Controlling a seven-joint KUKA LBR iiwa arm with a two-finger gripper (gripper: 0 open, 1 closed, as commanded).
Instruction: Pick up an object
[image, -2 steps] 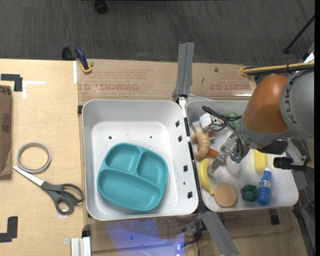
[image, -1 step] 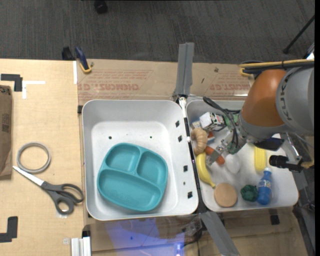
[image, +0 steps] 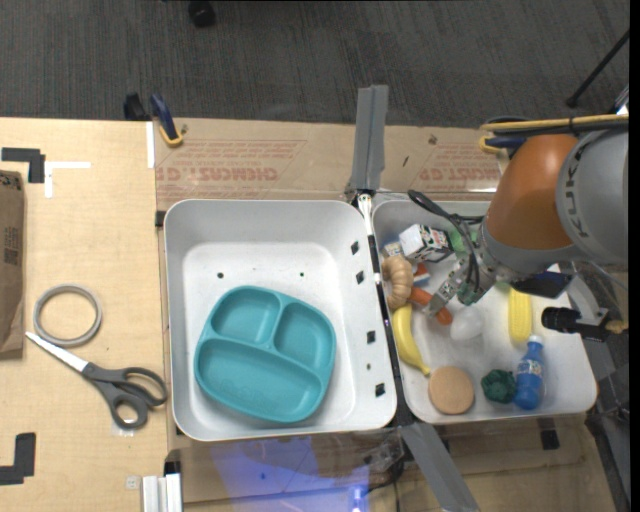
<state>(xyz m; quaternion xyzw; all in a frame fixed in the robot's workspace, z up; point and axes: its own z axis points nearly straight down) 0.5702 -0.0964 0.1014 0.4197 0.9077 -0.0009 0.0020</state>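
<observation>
Gripper (image: 452, 290) low in right bin (image: 575, 400) over small orange item (image: 424, 297) beside banana (image: 405, 338), jaw state unclear here; best drop straight, centre on one item, avoid neighbours.

arm (image: 560, 200): cut off at 3 o'clock edge, hides right bin (image: 560, 400) far corner | gripper (image: 455, 290): blurred, finger state unreadable | brown bag (image: 10, 260): cropped at 9 o'clock edge | small items beneath gripper: indistinct
</observation>
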